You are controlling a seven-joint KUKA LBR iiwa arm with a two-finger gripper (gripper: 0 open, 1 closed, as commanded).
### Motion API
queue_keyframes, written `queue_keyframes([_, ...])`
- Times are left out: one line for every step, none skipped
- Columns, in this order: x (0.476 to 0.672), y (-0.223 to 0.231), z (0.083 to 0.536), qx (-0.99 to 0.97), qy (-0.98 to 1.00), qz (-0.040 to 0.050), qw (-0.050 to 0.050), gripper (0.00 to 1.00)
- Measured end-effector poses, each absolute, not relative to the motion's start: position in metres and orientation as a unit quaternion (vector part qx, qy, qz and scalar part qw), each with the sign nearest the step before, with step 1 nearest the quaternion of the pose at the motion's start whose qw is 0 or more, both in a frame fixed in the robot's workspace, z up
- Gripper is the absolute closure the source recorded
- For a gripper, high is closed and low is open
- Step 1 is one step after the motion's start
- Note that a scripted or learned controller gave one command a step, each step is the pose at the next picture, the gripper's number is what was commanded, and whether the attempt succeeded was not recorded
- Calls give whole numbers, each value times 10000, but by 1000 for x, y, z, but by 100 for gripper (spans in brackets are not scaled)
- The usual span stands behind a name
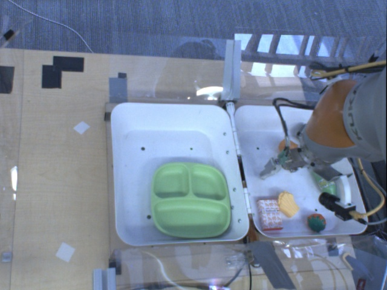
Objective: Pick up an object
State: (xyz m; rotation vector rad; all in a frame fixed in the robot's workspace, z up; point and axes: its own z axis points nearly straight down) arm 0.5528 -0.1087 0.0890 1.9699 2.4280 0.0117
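Nearest, along the right bin's (242, 162) front wall: red-white packet (269, 214), yellow piece (288, 203), green-red ball (317, 222). Gripper (275, 165) hangs farther back, fingers slightly apart, holding nothing. Yellow piece lies frontward and slightly right of the tips, its long axis slanted.

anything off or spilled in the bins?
Nothing stands out. The green divided plate lies flat in the left bin. In the right bin, the small box, yellow item and green ball lie loose near the front wall.
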Motion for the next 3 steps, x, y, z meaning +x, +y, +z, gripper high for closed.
queue_keyframes([508, -88, 90, 5301, 8478, 42, 102, 0])
queue_keyframes([567, -95, 89, 3719, 9283, 19, 65, 0])
queue_keyframes([530, -116, 90, 2736, 9618, 17, 92, 0])
